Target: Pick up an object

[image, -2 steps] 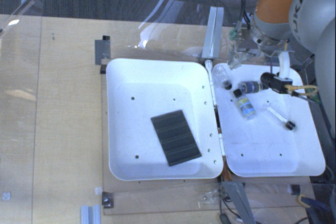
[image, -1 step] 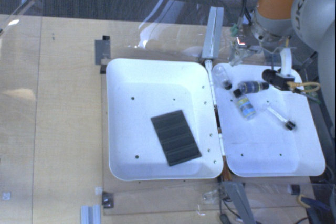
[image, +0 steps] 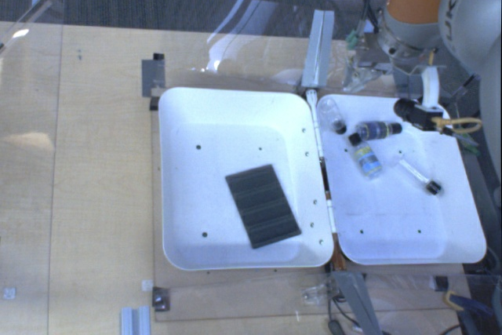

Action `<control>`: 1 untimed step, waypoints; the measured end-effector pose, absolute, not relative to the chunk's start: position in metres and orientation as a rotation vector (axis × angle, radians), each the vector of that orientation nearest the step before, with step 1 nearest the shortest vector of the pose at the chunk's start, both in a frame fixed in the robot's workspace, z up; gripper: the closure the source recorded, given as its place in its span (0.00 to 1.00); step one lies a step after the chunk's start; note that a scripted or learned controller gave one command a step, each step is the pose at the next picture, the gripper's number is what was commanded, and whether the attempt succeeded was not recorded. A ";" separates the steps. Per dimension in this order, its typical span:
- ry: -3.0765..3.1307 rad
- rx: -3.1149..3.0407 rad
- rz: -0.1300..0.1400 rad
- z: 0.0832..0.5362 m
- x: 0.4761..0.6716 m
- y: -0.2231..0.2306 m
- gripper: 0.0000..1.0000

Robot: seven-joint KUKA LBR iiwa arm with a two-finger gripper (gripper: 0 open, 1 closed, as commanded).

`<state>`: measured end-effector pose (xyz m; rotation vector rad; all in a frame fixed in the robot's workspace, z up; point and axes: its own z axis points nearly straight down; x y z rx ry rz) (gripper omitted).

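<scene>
I see the gripper [image: 362,63] above the right bin's [image: 408,235] far edge; I cannot tell its state from here

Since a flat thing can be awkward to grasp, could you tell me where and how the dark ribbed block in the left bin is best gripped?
Probably across the short width of the dark ribbed block, at its middle, coming straight down. It lies flat and slanted on the left bin floor, apart from the walls, so both long edges look reachable if the fingers turn to match its slant.

Dark ribbed slab [image: 263,205] flat, tilted, in left bin [image: 180,169].
</scene>
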<state>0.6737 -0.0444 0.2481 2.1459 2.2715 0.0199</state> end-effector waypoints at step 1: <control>2.306 2.124 0.007 0.235 0.670 -0.054 1.00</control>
